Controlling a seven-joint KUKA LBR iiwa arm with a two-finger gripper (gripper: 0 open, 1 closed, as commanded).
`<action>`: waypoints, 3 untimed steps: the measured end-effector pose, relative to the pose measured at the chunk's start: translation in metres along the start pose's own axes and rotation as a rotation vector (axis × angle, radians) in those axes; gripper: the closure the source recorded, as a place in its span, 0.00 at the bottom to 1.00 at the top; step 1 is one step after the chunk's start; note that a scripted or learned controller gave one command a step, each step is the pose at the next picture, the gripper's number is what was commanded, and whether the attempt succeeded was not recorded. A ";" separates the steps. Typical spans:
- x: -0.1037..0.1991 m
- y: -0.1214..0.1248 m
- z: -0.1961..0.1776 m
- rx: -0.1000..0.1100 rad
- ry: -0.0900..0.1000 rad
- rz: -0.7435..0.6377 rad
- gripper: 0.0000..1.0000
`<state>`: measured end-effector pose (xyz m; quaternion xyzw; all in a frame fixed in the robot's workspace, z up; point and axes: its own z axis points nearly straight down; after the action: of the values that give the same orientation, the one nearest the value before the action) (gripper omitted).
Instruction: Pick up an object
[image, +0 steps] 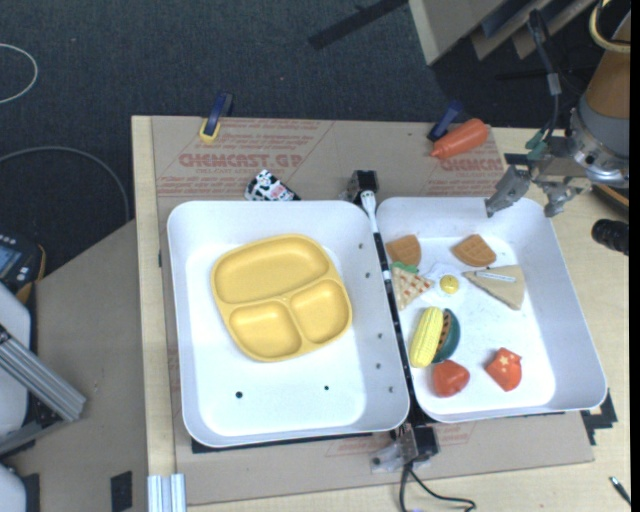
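The gripper (527, 197) hangs above the far right corner of the right bin (570, 330), its two fingers (497, 203) spread apart with nothing between them. No object is held, so the pick has not begun.

Contents of the right bin, all resting on its floor:
- a brown bread-like piece (473, 250) and a pale wedge (501, 287), nearest the gripper;
- a second brown piece (404, 249) and a waffle-like piece (410, 287) by the left wall;
- a small yellow item (449, 285) between them;
- a corn cob (427, 336) lying on a dark green item (446, 336);
- two red items (450, 377) and (504, 368) at the near end.

The left bin (190, 330) holds a yellow divided tray (281, 296).

Judged status: the whole task is left. The arm must choose an item, descend, close on it and lift. The brown bread-like piece looks the closest candidate.
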<state>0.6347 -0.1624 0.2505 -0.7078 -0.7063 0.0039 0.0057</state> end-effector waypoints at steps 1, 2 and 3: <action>0.000 0.002 -0.008 -0.013 -0.002 -0.002 0.00; 0.003 -0.002 0.036 -0.008 -0.002 -0.002 0.00; 0.008 -0.006 0.098 -0.007 -0.001 -0.003 0.00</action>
<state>0.6277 -0.1540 0.1525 -0.7069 -0.7073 0.0017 0.0029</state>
